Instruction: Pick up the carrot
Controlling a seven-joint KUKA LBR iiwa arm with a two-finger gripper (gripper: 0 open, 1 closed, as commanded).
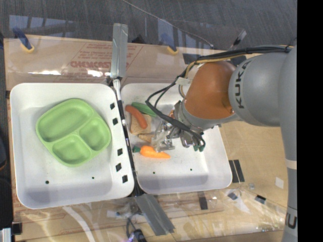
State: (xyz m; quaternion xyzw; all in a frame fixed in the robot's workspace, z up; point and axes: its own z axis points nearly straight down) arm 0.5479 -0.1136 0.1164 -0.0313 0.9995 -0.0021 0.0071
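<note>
Orange and tapered, the small plastic carrot (155, 153) you are after lies flat on the floor of the right-hand shallow white bin (212, 178), near that bin's left wall, with its green tuft end pointing toward the divider. Look just above it and you find the metal two-finger gripper (165, 138) under the grey arm with the orange band (214, 92), hanging close over the carrot's upper side. You cannot tell from this angle how the claw is set, nor whether it touches the carrot. Behind the gripper sit a reddish-orange sausage-shaped toy (138, 116), a long green vegetable piece (149, 108) and a pale tan piece (137, 129). In the left-hand white bin (25, 185) rests a light green divided plastic plate (73, 130).
</note>
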